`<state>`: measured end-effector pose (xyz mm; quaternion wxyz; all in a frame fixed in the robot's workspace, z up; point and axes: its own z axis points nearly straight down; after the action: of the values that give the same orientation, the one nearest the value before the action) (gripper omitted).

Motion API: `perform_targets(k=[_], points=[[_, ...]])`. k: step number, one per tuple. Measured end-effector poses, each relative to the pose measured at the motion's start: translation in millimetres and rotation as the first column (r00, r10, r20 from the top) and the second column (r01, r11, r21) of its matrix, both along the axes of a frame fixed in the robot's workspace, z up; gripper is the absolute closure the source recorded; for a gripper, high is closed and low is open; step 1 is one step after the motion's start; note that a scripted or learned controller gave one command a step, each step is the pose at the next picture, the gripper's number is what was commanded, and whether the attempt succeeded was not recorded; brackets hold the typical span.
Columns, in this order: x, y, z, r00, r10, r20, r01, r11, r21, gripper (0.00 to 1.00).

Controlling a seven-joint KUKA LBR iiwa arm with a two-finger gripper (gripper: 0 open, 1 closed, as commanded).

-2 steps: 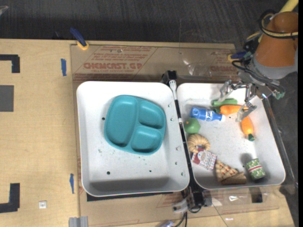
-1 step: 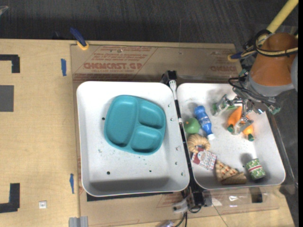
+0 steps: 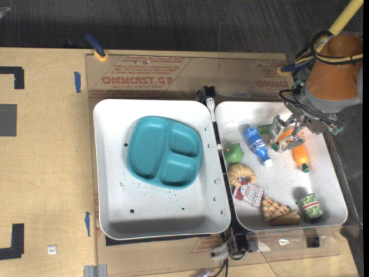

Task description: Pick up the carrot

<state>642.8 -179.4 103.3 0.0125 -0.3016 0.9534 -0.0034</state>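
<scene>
With something orange being pinched between the fingers of the gripper (image 3: 286,133), the carrot (image 3: 300,156) beside it is perhaps being missed.

A small orange carrot (image 3: 299,156) with a green tip lay flat on the floor of the right-hand white bin (image 3: 331,180), near its right wall, green end pointing toward the camera.
</scene>
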Motion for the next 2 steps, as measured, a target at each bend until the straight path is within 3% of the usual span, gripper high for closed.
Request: perform_targets(k=[1,2], points=[[13,-23,34,0.999,-0.041,-0.016,0.041,0.999,0.008,1.0],[25,59,53,0.999,-0.052,-0.014,0.053,0.999,0.005,1.0]])
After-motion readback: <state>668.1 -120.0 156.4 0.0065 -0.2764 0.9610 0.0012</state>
